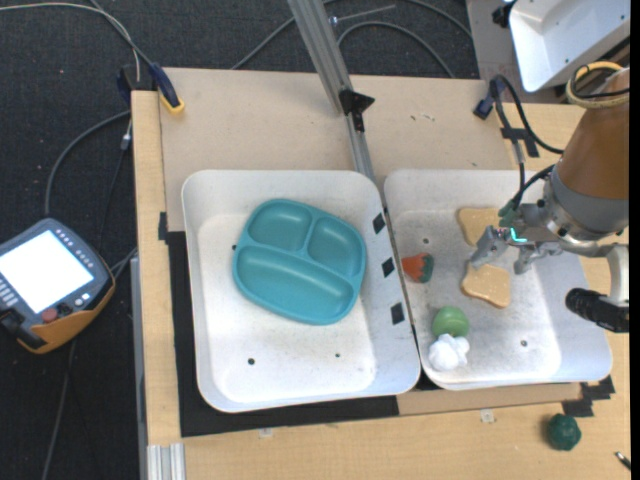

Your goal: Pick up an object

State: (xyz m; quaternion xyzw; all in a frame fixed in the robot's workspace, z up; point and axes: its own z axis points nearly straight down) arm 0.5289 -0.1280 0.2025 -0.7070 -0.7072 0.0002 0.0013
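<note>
My gripper (pixel 506 256) hangs in the right bin (pixel 560 353), its two fingers spread open just above a tan toast-shaped piece (pixel 486 288). Nothing sits between the fingers. A second tan toast piece (pixel 476 223) lies behind it, near the bin's far side. To the left, close to the bin's left wall, is a small red and green item (pixel 417 266). Nearer the front lie a green ball-like object (pixel 451 320) and a white lumpy object (pixel 449 352), touching each other.
The left bin (pixel 215 368) holds a teal divided plate (pixel 299 259). A metal pole (pixel 325 48) slants across the back of the bench. A dark green object (pixel 563 430) lies on the bench outside the bins at the front right.
</note>
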